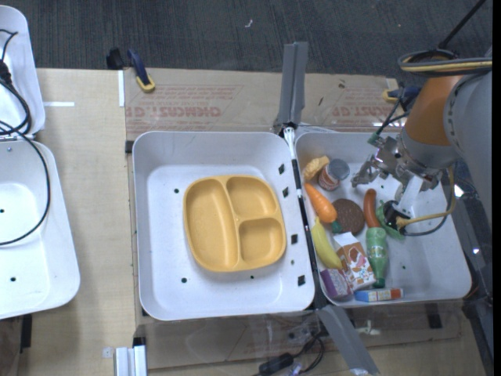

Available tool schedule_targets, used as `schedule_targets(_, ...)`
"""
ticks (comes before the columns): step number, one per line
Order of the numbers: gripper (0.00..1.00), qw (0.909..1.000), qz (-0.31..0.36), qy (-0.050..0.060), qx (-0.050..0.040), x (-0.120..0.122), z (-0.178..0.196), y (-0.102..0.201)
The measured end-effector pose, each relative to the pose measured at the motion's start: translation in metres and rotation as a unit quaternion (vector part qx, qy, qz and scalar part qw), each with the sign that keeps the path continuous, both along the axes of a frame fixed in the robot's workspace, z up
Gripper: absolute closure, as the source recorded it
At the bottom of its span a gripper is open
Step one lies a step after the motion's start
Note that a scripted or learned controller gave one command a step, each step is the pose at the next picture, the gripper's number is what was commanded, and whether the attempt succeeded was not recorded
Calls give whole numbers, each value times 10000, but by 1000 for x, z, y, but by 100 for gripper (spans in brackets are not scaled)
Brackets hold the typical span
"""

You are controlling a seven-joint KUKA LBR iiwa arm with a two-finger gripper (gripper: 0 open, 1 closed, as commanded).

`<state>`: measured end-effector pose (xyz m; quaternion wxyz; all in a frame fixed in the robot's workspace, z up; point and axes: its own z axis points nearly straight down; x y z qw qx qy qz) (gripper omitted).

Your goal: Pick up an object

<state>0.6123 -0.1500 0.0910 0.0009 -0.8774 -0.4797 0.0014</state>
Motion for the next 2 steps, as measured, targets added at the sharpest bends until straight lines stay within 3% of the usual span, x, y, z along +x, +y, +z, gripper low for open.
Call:
schedule_targets(1,100,10000,-21,5,1,0,9,-1)
schedule_targets(2,100,9938,-1112,-4,-10,23,109,21)
